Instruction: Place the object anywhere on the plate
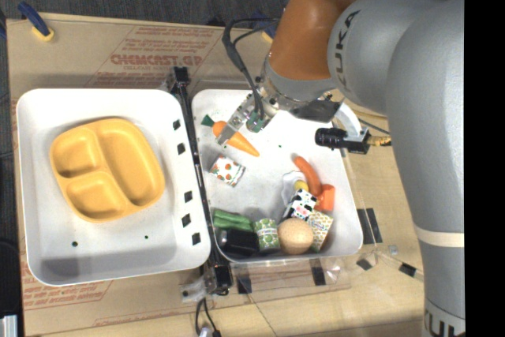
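Observation:
The yellow divided plate [106, 167] lies in the left white bin [47, 256]. In the right bin [276, 158], an orange carrot [241, 143] with a green top lies near the back left corner. My gripper [243, 122] hangs low right over the carrot's upper side, touching or nearly touching it. The wrist and the orange band of the arm [316, 28] cover the bin's back edge.
Along the right bin's front lie a small patterned carton [227, 170], a red-orange pepper [308, 172], a cow-print box [300, 205], a beige ball [295, 235], a green item [233, 219] and a black one [235, 241]. A black divider [188, 162] runs between the bins.

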{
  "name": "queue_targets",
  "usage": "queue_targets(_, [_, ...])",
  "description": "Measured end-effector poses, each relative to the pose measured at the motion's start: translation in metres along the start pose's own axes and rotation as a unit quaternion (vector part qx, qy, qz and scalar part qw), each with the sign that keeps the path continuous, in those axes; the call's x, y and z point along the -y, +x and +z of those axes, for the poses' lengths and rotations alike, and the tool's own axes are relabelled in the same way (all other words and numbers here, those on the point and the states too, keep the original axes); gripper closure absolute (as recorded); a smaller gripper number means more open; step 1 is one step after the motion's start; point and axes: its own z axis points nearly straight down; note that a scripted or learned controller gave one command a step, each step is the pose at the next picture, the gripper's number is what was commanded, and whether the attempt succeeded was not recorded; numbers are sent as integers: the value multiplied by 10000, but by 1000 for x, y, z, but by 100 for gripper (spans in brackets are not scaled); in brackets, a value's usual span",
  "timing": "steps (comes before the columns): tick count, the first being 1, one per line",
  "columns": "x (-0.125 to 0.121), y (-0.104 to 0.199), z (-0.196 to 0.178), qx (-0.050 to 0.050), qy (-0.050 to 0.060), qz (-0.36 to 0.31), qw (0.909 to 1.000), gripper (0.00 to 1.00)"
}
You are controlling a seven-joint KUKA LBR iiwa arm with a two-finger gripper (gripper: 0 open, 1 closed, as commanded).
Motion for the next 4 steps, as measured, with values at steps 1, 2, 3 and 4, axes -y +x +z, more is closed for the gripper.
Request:
queue_targets(1, [0,0,0,0,0,1,10000,0])
queue_targets(2, [15,33,1,-7,1,-626,9980,0])
queue_targets(3, [15,32,1,-6,1,-625,9980,0])
queue_targets(4, [15,32,1,-6,1,-624,9980,0])
